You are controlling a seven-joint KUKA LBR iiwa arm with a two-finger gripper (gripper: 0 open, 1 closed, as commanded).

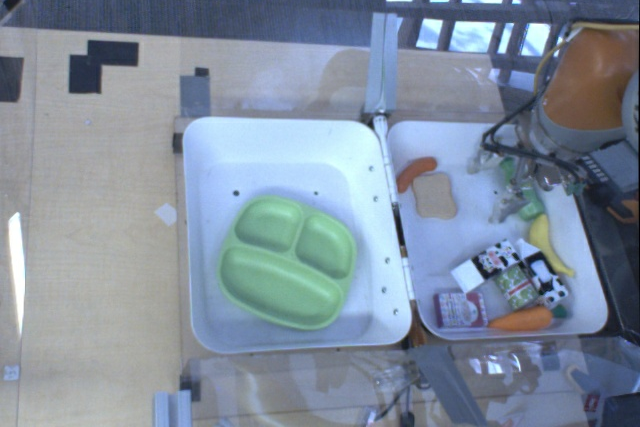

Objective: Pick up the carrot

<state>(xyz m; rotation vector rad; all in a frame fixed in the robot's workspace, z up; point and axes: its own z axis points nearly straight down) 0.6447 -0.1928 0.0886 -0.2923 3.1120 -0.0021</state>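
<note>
- Camera view: the grey arm with its orange band [592, 80] is seen reaching in from the right, over the far right corner of the right-hand shallow white bin [600, 315].
- The two-finger gripper [524, 192] is pointed down into that bin; whether its jaws are released or clenched cannot be told, and nothing is seen between them.
- A small green object [531, 208] is seen just beside the jaws, on their near side; its kind cannot be told.
- The long orange carrot [520, 320] is lying flat at the near wall of the right bin, well apart from the jaws and nearer the camera than they are.
- A yellow banana [548, 245] lies between the jaws and the carrot, close to the bin's right wall.
- A tan slice of bread [435, 196] and a red-orange sausage [416, 172] lie left of the jaws.
- A pink-red carton [460, 309] is touching the carrot's left end, with black-and-white cartons [515, 265] just beyond it.
- A light green divided plastic plate [287, 261] rests in the left-hand white bin [210, 155], far left of the jaws.
</note>
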